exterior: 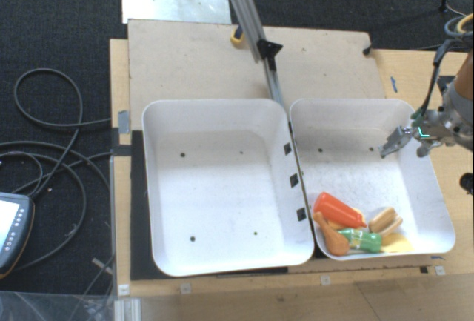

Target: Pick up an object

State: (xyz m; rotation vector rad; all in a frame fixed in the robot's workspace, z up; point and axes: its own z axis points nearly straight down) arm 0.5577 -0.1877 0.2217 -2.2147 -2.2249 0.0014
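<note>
Toy food lies heaped in the near corner of the right bin (437, 201): an orange carrot-like piece (339, 210), a tan drumstick shape (332, 235), a green piece (364, 241) and a bun-like piece (386, 220), all touching. Farther back over that bin's right rim hangs the gripper (394, 143), nothing between its fingers; whether they are spread or closed I cannot tell. The left bin (152, 164) sits alongside.
</note>
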